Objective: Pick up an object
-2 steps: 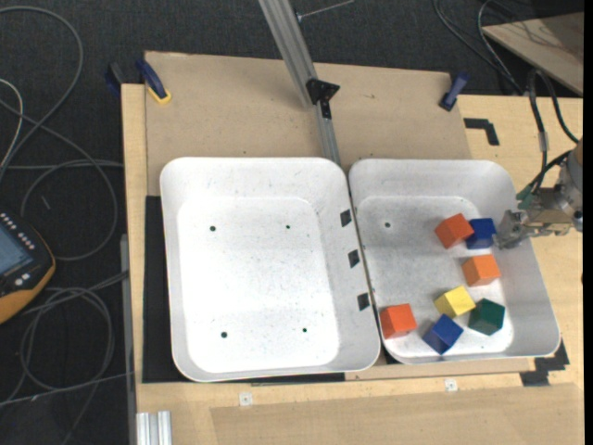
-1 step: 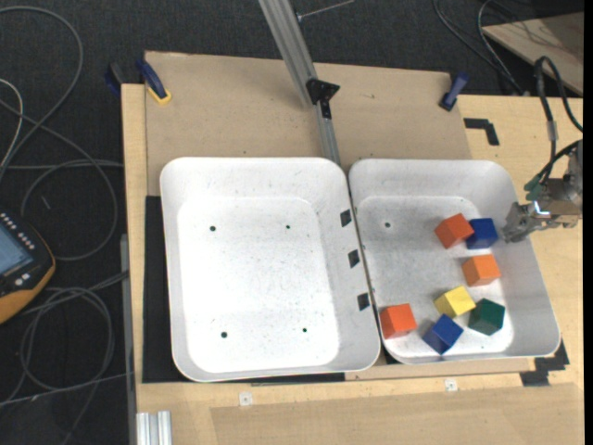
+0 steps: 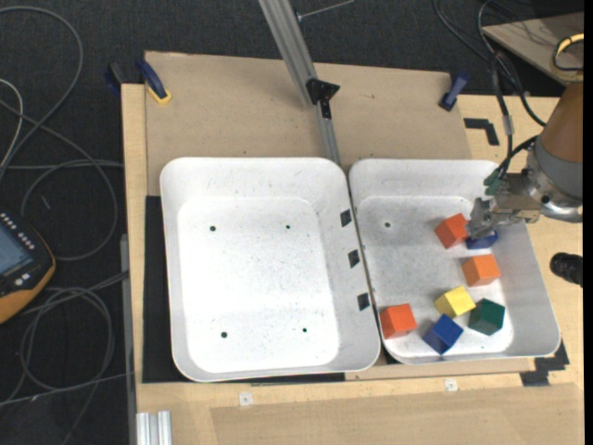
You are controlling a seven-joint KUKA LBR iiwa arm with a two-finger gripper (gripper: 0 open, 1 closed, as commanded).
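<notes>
Cables [image 3: 56,276] are seen coiled on the dark floor at the far left, beside a yellow-edged handheld device [image 3: 17,265] cut off by the frame. Next comes the pale wooden tabletop [image 3: 232,109], whose back strip is left bare apart from a blue clamp [image 3: 154,82] at its left corner, a second blue clamp [image 3: 454,91] toward the right, and a slanted metal post [image 3: 295,49] fixed near the middle. The left bin [image 3: 176,179] is bounded by a raised white rim on all sides, and its speckled floor is marked by four small dark dots. It is set touching the right bin [image 3: 408,170] along a shared edge where three black clips are seen. In the right bin, open floor is left along the back and left portions, while the objects are gathered toward the front and right: an orange cube [image 3: 398,319] near the front left, a blue cube [image 3: 443,333] just beside it at the front rim, a yellow cube [image 3: 456,300] behind that, a green cube [image 3: 486,316] to its right, an orange block [image 3: 481,269] farther back, and a red-orange cube [image 3: 451,231] nearest the claw [image 3: 484,222]. A small blue piece [image 3: 481,240] is seen just beneath the claw, which is lowered at the right side of this bin; how far it is opened, and whether anything is gripped, cannot be told.
</notes>
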